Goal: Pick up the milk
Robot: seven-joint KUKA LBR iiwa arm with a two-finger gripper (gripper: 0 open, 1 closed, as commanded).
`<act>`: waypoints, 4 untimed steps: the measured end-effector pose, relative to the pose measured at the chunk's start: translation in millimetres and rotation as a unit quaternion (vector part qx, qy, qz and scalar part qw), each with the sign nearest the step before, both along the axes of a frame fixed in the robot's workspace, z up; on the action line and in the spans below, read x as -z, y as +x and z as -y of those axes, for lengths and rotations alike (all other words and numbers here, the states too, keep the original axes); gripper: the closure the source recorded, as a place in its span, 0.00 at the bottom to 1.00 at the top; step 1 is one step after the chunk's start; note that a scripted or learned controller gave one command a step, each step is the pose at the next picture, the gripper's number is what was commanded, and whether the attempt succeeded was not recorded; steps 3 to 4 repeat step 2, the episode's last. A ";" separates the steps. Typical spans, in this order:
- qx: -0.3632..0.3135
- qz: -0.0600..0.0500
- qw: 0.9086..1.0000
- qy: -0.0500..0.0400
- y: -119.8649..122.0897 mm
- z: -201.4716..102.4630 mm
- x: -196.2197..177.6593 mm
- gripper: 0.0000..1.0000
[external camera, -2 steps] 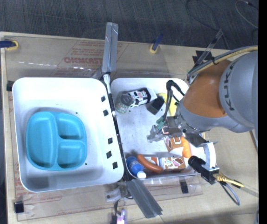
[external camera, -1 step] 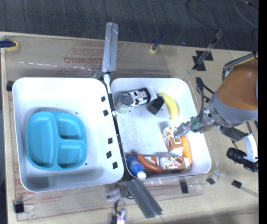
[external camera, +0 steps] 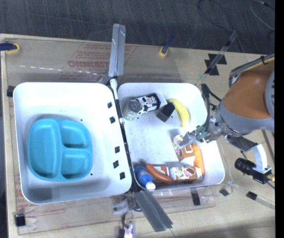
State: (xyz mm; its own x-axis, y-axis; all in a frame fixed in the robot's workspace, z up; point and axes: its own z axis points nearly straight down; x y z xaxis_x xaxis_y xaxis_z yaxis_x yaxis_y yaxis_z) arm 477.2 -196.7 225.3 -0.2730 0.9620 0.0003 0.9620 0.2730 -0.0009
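Two cartons crowd right bin: hand point(external camera: 190, 139) over small milk point(external camera: 184, 148), grip state unclear. Carrot point(external camera: 198, 157) touching; snag or slip likely.

- I can't make out the gripper point(external camera: 191, 138): its tips blur into the small carton point(external camera: 184, 148) under it.
- That carton's print is too small for me to read.
- The blue bottle point(external camera: 142, 176) sits partly behind the right bin's rim point(external camera: 216, 177).
- The arm point(external camera: 248, 95) is cut off at the right.

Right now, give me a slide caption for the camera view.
Arm's gripper over the small carton in the right bin; blue tray in the left bin.
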 end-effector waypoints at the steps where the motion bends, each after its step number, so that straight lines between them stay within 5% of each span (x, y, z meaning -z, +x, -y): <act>1: 0.051 -0.001 0.999 0.001 0.1 -28.5 4.4 1.00; 2: 0.146 0.000 0.989 0.000 -0.3 -2.1 13.6 1.00; 4: 0.146 0.000 0.989 0.000 -0.3 -2.1 13.6 1.00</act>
